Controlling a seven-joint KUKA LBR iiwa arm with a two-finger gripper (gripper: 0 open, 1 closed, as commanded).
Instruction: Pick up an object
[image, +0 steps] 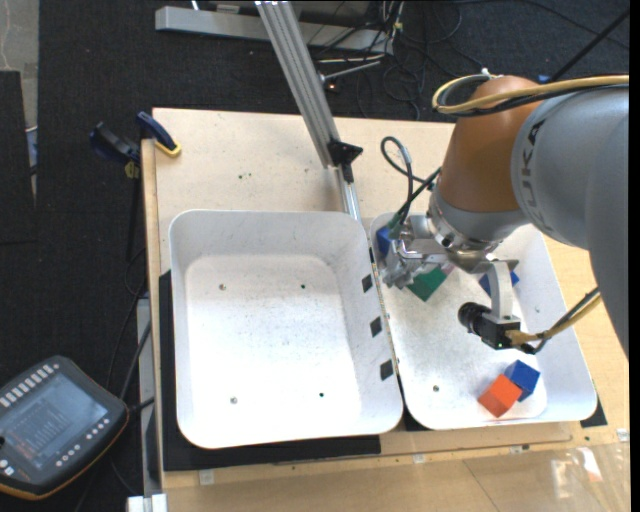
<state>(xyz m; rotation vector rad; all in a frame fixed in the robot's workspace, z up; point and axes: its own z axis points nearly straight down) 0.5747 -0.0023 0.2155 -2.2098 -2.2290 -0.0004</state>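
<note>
My gripper (404, 266) hangs low over the upper left part of the right bin (450, 405), close to the wall shared with the left bin. A green block (428, 284) lies right beside the gripper's lower right side, partly hidden by it. A small blue piece (383, 240) peeks out at the gripper's upper left. Near the right bin's front right corner an orange block (498, 397) touches a blue block (522, 378). Another blue object (510, 276) shows partly behind the wrist.
The left bin (200, 420) lies to the left, sharing a wall with the right one. A slanted metal pole (310, 90) comes down to the bins' back edge. A black camera module (488, 325) hangs off the wrist. A teach pendant (50, 425) sits at the lower left.
</note>
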